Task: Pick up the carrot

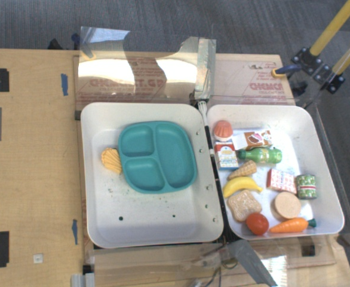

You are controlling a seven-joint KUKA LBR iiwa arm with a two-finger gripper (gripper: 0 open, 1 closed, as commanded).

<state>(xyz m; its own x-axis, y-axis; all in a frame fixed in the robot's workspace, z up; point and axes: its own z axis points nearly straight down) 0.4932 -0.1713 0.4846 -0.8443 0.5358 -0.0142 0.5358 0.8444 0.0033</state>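
The carrot [290, 225], orange with a green stub at its right end, lies flat along the front edge of the right bin [327, 178]. A red tomato [257, 223] touches its left tip. A round tan disc [287, 205] sits just behind it.
The right bin also holds a banana [240, 186], bread slice [244, 204], green bottle [260, 155], small cartons [226, 154], a green can [306, 186] and several other toy foods. In the left bin [97, 208] lie a teal divided plate [157, 155] and a yellow shell-shaped piece [111, 159].
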